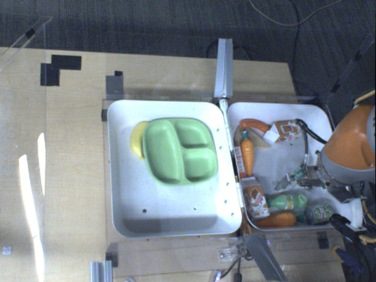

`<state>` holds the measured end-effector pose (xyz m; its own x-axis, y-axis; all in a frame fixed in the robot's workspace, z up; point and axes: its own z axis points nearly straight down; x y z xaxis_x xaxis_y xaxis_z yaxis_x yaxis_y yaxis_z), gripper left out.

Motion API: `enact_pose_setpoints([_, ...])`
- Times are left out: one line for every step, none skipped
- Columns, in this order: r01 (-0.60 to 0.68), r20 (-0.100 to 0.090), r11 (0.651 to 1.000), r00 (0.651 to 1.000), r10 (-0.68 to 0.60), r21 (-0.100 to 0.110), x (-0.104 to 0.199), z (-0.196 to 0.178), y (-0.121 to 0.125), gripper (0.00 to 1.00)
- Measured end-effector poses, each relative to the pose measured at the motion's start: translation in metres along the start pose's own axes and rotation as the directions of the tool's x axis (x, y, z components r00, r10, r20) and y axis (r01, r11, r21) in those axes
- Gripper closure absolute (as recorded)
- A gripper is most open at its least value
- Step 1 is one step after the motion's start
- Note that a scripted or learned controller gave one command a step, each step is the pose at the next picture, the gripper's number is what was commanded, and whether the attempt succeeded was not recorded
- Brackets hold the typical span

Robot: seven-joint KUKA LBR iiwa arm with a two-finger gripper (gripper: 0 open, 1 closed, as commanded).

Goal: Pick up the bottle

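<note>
A green bottle (288, 202) lies on its side near the front of the right bin (322, 117). An orange bottle-like item with a teal top (247, 156) stands along that bin's left wall. My gripper (295, 178) hangs low in the right bin, just above and behind the green bottle, over a bare patch of the floor. The arm's orange band (352, 137) covers the bin's right side. Nothing shows in the gripper's grasp.
The right bin also holds a red sausage-like item (254, 124), a brown-and-white carton (286, 131), a small juice box (256, 200), an orange item (276, 220) and a green pouch (320, 212). In the left bin (126, 175), a green divided plate (179, 150) covers a yellow item (137, 140).
</note>
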<state>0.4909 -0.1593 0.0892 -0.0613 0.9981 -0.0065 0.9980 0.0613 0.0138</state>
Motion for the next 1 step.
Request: enact_pose_setpoints([0.009, -0.004, 1.0, 1.0, -0.009, 0.008, -0.0406, -0.0233, -0.0045, 0.0])
